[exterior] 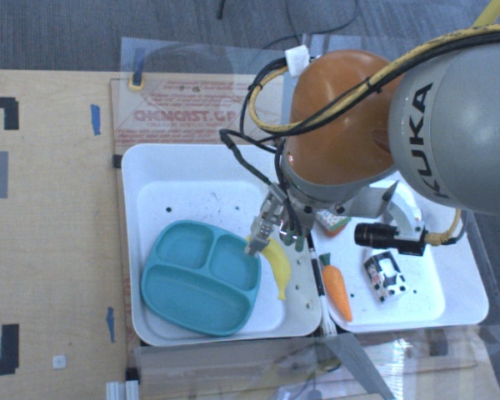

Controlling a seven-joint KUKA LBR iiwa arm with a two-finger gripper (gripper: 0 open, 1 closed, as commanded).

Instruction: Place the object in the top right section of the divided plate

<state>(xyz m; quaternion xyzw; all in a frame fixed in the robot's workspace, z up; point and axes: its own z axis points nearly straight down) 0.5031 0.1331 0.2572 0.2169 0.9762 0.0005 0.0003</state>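
A teal divided plate (202, 280) lies in the left bin (150, 182), toward its front. A yellow banana (276, 267) sits just off the plate's right rim, next to the top right section (235, 262). The banana's upper end points up and left, and its lower end points toward the bin's front. My gripper (272, 233) hangs from the orange wrist directly over the banana's upper end and meets it there. The arm's bulk hides the back right of the left bin.
In the right bin (458, 307), an orange carrot (337, 291) lies along the wall between the bins. A small black-and-white toy (384, 274) rests near its middle. A red and white item (331, 221) peeks out beneath the wrist.
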